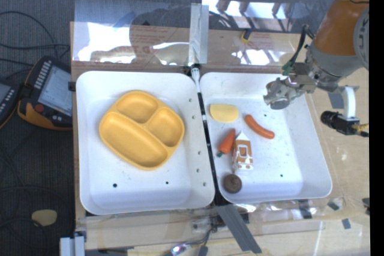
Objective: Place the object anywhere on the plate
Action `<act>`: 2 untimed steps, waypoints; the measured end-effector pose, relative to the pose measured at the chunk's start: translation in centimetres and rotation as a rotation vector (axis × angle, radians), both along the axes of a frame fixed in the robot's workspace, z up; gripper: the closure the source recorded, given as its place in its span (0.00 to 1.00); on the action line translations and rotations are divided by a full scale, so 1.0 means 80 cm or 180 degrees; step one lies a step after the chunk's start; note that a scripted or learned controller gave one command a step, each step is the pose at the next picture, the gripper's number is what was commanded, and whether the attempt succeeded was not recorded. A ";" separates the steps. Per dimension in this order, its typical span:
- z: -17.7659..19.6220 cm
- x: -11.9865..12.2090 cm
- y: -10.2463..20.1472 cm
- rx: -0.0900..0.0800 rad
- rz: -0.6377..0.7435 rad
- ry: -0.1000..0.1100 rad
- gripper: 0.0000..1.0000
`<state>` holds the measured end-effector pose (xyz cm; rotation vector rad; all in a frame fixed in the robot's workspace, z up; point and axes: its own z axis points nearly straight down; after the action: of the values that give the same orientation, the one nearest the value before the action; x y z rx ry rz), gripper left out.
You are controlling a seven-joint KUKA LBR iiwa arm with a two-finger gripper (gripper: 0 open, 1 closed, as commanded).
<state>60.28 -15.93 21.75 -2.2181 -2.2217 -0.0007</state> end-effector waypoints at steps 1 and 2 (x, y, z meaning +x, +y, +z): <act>-0.006 -0.064 0.104 -0.0004 0.0006 0.0006 1.00; -0.026 -0.055 0.171 -0.0004 0.0004 0.0013 1.00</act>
<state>55.91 -2.23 19.67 -2.2151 -2.2217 0.0052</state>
